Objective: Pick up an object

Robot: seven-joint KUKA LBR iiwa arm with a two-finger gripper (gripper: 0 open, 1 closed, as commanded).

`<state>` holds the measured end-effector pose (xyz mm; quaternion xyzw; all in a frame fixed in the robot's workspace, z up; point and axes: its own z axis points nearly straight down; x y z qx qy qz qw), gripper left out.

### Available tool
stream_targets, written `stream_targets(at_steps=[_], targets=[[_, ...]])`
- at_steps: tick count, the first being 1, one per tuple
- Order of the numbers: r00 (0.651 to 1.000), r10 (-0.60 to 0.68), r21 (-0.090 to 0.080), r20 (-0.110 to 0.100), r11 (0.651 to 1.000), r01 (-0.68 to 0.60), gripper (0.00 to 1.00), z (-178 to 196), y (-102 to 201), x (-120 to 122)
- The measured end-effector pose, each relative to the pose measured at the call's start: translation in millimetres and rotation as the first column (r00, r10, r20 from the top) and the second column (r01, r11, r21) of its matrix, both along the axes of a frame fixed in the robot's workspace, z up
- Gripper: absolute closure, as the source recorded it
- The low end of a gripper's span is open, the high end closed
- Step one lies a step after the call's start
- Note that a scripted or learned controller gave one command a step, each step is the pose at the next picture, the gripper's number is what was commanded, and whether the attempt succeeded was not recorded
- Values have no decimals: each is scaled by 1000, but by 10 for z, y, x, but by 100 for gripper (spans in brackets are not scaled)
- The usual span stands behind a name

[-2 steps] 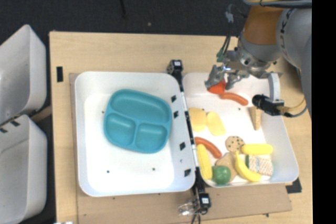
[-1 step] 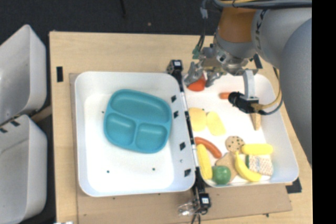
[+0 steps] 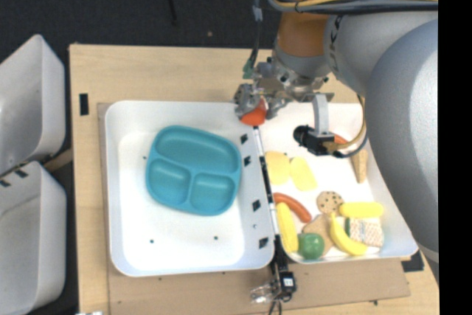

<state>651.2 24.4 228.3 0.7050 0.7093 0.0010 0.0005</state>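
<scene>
The fingers (image 3: pixel 254 105) hung at the far end of the divider between the two bins, low over the back corner of the right bin (image 3: pixel 346 113). A small orange-red piece (image 3: pixel 254 115) showed right at the fingertips, and it looked pinched between them, though the view was too coarse to be sure it was off the floor. So the thing to be picked lay directly under and between the fingers, not off to either side. Its long axis could not be told at this size. The other toy foods lay nearer the camera in the same bin: a yellow slab (image 3: pixel 290 170), a sausage (image 3: pixel 293 206), a banana (image 3: pixel 341 234) and a cookie (image 3: pixel 329 201). The left bin (image 3: pixel 125 232) held a blue plate (image 3: pixel 194 170), well apart from the fingers.
</scene>
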Motion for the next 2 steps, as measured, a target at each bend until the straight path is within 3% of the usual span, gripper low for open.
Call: stream_targets(at_steps=[1,2], targets=[[1000,0,1,0,1000,0,100,116,423,-10],[1000,-7,-3,-3,1000,7,100,35,261,-42]])
